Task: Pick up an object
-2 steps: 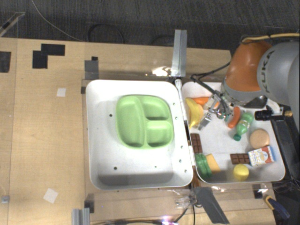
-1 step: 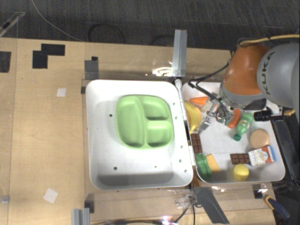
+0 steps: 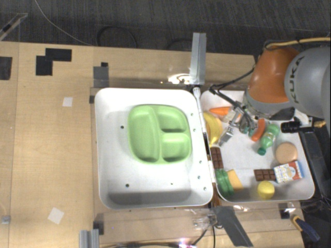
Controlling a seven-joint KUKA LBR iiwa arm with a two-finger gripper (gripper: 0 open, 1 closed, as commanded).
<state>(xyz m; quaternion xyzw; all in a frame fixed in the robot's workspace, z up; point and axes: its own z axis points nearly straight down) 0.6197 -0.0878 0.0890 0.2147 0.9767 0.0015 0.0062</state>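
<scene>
My gripper (image 3: pixel 234 130) hangs low over the right bin (image 3: pixel 305 192), in its upper left part, and stands open with bare bin floor between its fingers. A yellow banana (image 3: pixel 211 126) lies just to its left against the bin wall. An orange carrot (image 3: pixel 220 111) lies above the gripper. To its right lie a red-orange item (image 3: pixel 257 130) and a green bottle (image 3: pixel 267 139). The grey arm with the orange band (image 3: pixel 271 81) hides the bin's upper right corner.
Lower in the right bin lie a chocolate bar (image 3: pixel 216 157), a green item (image 3: pixel 224 182), a yellow wedge (image 3: pixel 236 179), another chocolate piece (image 3: pixel 265 175), a lemon (image 3: pixel 266 189), a milk carton (image 3: pixel 288 172) and a brown bun (image 3: pixel 286 152). The left bin (image 3: pixel 111 190) holds a green divided plate (image 3: pixel 158 133).
</scene>
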